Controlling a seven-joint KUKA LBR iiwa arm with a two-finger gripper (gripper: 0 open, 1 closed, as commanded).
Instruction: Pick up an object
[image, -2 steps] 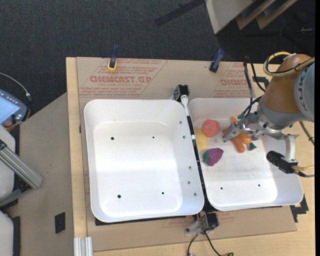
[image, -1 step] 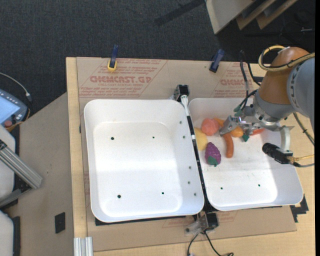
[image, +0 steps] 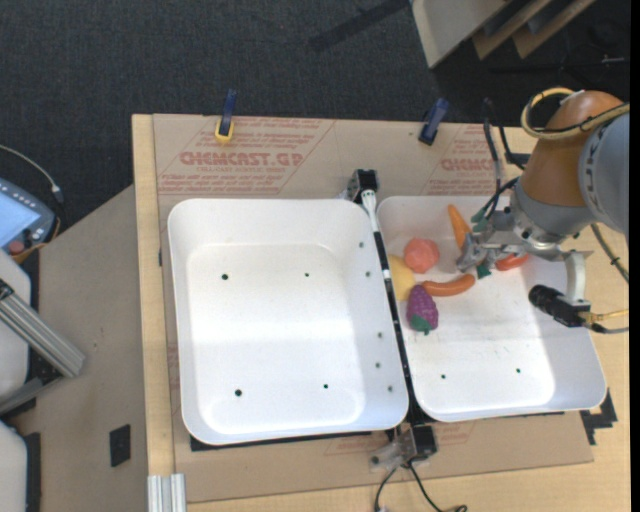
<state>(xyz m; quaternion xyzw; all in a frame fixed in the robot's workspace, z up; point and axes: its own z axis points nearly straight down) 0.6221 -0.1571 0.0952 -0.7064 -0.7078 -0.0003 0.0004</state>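
Reaching into the right bin (image: 560, 395), the gripper (image: 478, 256) hovers over toy foods; whether its fingers are apart I cannot tell. Best centre on the orange sausage (image: 450, 286) before closing.

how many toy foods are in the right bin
6, clustered at the back: carrot, pink ball, yellow piece, orange sausage, purple grapes, red piece by the pincer. The arm may hide more.

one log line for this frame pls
stage: reach | gripper: low in right bin, over toy food pile | nearest: orange sausage-shaped toy | grasp: cannot tell | left bin: untouched
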